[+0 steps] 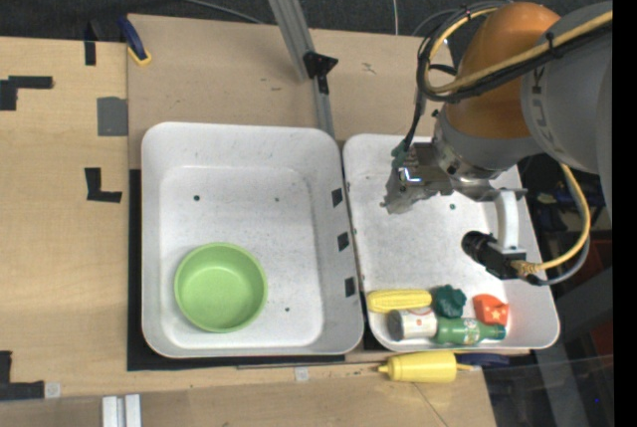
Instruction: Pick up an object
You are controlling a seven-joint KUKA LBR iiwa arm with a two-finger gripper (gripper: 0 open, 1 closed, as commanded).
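Observation:
My gripper (398, 196) hangs over the upper left part of the right bin (378, 256), its dark fingers pointing down toward bare bin floor. Nothing shows between them. Along that bin's front edge lie a yellow corn cob (398, 300), a white can with a red label (412, 324), a green bottle (464, 331), a dark green lump (449, 298) and an orange-red piece (492, 310). A green bowl (220, 287) sits in the front left corner of the left bin (239, 141).
A yellow bottle-like object (422, 367) lies on the bench just outside the right bin's front rim. A grey metal pole (289, 7) slants in from the top toward the gap between the bins. Cables loop above the wrist.

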